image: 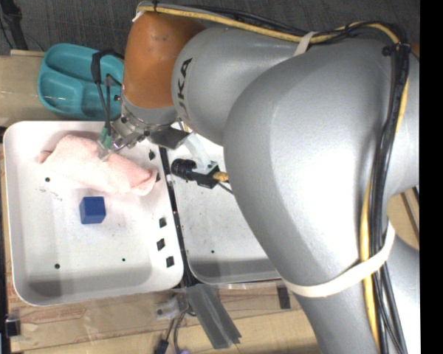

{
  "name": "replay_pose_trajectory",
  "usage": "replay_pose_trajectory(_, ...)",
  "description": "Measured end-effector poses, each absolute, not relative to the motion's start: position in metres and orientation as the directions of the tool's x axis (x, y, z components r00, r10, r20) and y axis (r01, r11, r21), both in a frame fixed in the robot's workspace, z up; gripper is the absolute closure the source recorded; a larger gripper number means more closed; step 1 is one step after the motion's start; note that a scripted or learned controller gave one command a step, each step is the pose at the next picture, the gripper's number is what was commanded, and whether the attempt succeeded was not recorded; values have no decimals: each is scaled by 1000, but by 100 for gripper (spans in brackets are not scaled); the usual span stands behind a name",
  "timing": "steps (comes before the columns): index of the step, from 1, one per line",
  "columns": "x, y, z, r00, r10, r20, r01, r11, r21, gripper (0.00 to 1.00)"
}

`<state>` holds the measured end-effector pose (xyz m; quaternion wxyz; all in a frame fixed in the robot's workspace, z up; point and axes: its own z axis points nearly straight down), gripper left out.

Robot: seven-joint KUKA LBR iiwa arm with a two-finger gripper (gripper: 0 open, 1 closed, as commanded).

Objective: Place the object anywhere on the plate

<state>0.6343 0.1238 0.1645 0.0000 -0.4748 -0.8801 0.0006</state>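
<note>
Camera view: blue cube (92, 209) lies below-left of end effector (107, 147), apart.

A pale wooden bench (4, 87) stands on dark grey carpet (59, 13), with black cables (4, 6) at upper left.

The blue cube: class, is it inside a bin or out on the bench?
Inside. The blue cube sits on the floor of the left white bin, below the pink cloth.
</note>
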Motion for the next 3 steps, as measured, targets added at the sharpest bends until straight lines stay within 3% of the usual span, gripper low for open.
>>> replay_pose_trajectory(1, 646, 148, 148, -627, 779, 0, 779, 627, 0, 100)
replay_pose_trajectory(2, 631, 103, 98, -750, 661, 0, 661, 750, 0, 100)
replay_pose_trajectory(3, 607, 196, 96, -753, 657, -2, 657, 753, 5, 100)
